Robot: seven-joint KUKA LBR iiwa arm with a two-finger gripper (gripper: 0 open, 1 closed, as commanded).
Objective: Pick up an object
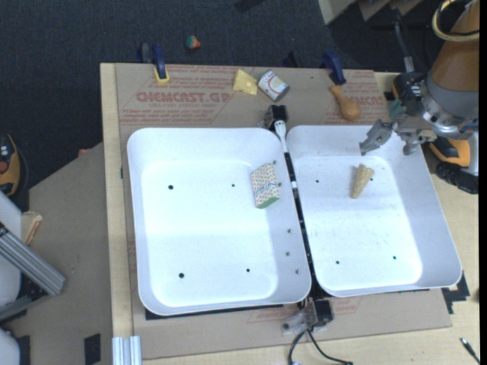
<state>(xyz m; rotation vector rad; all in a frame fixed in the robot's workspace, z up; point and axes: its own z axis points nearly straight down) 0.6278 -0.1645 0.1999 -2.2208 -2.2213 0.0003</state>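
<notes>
A tan cone-shaped object (361,180) lies in the right bin (380,265), near its back middle. A small patterned box (265,185) with a green edge rests in the left bin (205,272), close to its right wall. My gripper (393,141) hangs over the back right part of the right bin, up and to the right of the cone. Its two dark fingers are spread apart with nothing between them.
On the board behind the bins lie a yellow wedge (245,82), a small white box (273,85) and a tan pear-shaped piece (347,105). Blue clamps (159,61) hold the board's back edge. A black bracket (278,117) sits between the bins.
</notes>
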